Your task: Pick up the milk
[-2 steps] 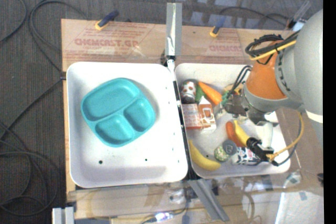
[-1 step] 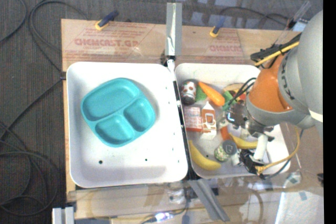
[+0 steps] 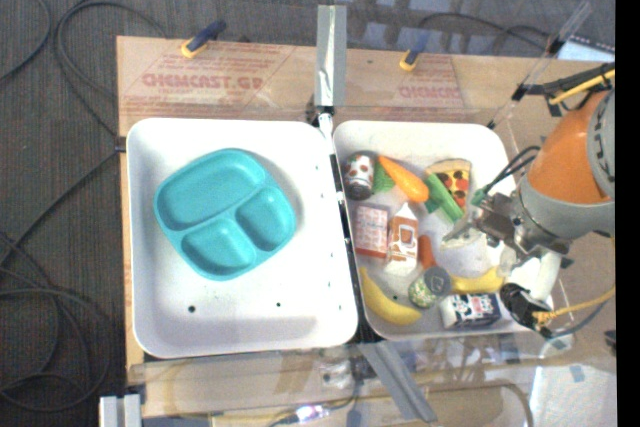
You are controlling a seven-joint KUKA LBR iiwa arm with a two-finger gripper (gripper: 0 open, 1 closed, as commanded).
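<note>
The robot's hand [image 3: 468, 227] hovers inside the right bin [image 3: 420, 131]. The milk [image 3: 470, 309] lies just below it. Whether its grip is wide or narrow cannot be told.

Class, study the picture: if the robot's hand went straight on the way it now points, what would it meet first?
Probably the bare white floor of the right bin beneath the hand, beside the green vegetable; depth is unclear.

Teal divided plate [image 3: 227, 212] in left bin [image 3: 150, 315], milk [image 3: 472, 309] near claw [image 3: 466, 227], right bin [image 3: 420, 133]
</note>
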